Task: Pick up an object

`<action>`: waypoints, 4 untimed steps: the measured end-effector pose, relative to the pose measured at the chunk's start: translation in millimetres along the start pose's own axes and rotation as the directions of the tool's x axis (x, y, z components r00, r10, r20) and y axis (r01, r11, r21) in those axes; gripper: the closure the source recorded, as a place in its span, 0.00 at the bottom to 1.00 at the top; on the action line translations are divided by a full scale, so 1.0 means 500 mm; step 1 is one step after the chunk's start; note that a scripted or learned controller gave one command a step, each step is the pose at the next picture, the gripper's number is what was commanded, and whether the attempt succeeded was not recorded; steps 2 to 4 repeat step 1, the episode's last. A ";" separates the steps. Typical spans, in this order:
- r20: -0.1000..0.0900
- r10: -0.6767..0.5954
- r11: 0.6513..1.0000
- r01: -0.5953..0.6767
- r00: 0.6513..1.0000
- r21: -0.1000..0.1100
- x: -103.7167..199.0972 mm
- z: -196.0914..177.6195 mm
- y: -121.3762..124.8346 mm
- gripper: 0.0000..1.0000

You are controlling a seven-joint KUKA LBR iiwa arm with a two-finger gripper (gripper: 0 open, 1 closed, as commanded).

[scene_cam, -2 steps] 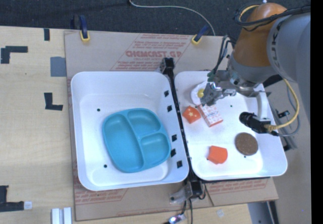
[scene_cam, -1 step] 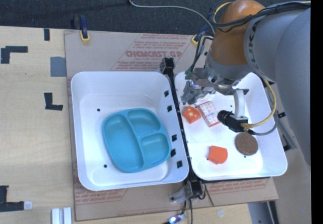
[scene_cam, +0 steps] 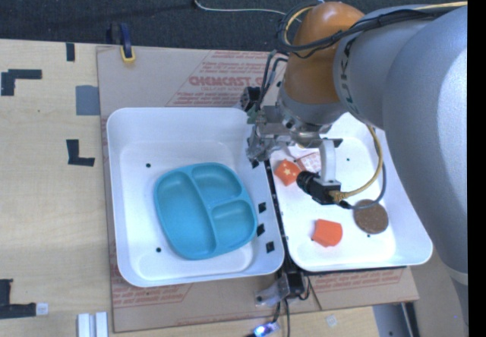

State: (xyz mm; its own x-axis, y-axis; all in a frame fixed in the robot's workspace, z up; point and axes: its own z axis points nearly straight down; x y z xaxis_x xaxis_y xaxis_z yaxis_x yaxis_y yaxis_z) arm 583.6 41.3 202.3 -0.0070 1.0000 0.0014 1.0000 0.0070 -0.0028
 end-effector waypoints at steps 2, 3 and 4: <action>0.000 -0.001 1.000 0.001 1.000 -0.003 0.111 -0.038 -0.012 1.00; 0.000 -0.001 1.000 0.001 1.000 -0.003 0.111 -0.038 -0.012 1.00; 0.000 -0.001 1.000 0.001 1.000 -0.003 0.111 -0.038 -0.012 1.00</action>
